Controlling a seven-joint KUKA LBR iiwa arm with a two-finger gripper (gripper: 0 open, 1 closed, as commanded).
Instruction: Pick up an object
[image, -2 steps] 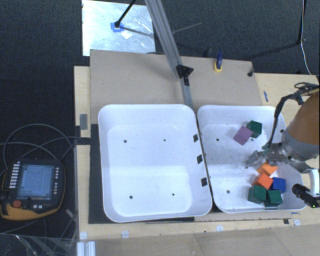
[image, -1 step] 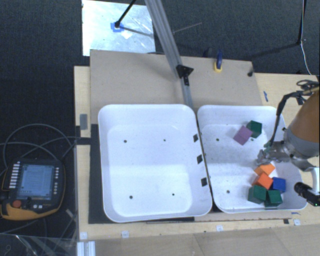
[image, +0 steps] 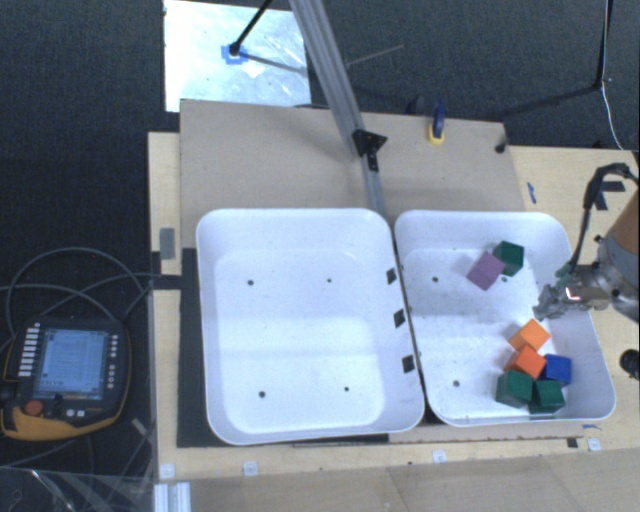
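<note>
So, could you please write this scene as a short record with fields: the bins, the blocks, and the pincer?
left bin: white, shallow
right bin: white, holds all blocks
far pair: purple block touching green block
near cluster: two orange blocks, blue block, two dark green blocks, packed in the near right corner
pincer: over the right bin's right side, just beyond the orange blocks
held: nothing visible

Smooth, matt white plastic bins (image: 300, 225) sit on a dull brown board-like bench (image: 280, 150).
</note>
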